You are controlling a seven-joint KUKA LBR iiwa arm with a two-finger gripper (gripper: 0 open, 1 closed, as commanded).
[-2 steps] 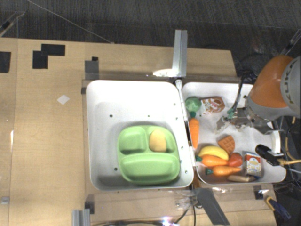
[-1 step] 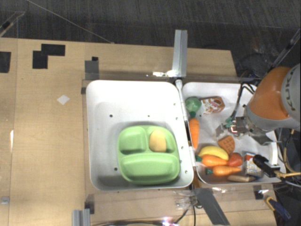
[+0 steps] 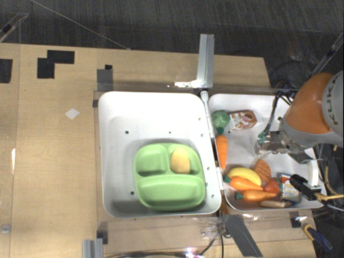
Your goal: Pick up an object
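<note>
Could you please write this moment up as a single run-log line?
arm: over right bin | gripper: above toy food pile, nothing seen held | left bin: green divided plate with yellow item | pick: not yet done

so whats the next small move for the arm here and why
Probably lower the tool straight down toward the right bin. It hangs over the pile of toy food there, just above the brown cookie-like piece and banana, and nothing shows between its tips, so no pick has been made yet.
</note>
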